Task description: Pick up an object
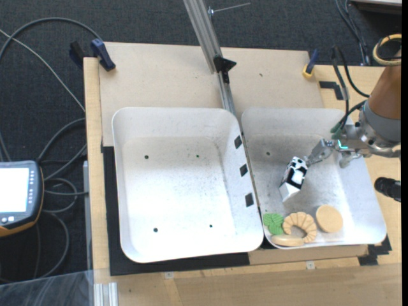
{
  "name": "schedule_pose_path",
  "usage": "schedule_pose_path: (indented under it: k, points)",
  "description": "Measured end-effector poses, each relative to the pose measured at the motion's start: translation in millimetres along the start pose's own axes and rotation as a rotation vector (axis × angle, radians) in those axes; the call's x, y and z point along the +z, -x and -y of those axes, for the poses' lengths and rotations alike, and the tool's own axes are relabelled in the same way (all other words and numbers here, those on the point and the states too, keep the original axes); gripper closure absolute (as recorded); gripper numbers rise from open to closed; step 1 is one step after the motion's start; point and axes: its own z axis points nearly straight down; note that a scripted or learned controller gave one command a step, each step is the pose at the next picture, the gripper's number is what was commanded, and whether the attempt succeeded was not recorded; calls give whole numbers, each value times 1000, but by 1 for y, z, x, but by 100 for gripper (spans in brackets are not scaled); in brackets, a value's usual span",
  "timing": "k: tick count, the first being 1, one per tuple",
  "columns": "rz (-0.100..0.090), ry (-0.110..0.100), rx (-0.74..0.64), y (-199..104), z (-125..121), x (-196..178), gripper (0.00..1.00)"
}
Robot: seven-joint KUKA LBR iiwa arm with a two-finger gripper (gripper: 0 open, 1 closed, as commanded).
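**Claw beside the carton, nothing lifted yet**

Nearest to the camera, along the front wall of the right bin (pixel 376 225), lie three small things in a row: a green piece (pixel 273 222), a tan croissant (pixel 300 227) and a round cookie (pixel 329 218). I take the croissant as my landmark. The green piece touches it on the left side, and the cookie is just beside it on the right.

Behind the croissant, toward the middle of the bin, stands a small black-and-white carton (pixel 294 176). It is tilted, and its long axis runs from the lower left, near the croissant, up to the right. The left bin (pixel 127 171) is on the far side of the divider from the croissant.

The arm (pixel 386 116) reaches in from behind and right of the croissant. The claw (pixel 322 150) points down and left, and its tip is very near the upper end of the carton, perhaps touching it. Whether the claw is spread or pressed together I cannot tell, because the picture is too small there. I do not see the carton between its parts, so I judge it is not gripped.

The carton lies down-left from the claw, nearly in line with the direction the claw points. I think the next move needs to bring the claw across the narrow sides of the carton; a push along the long axis could tip it over.
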Motion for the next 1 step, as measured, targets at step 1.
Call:
schedule_pose_path:
  k: [1]
  points:
    - [1, 5, -1, 0, -1, -2, 0]
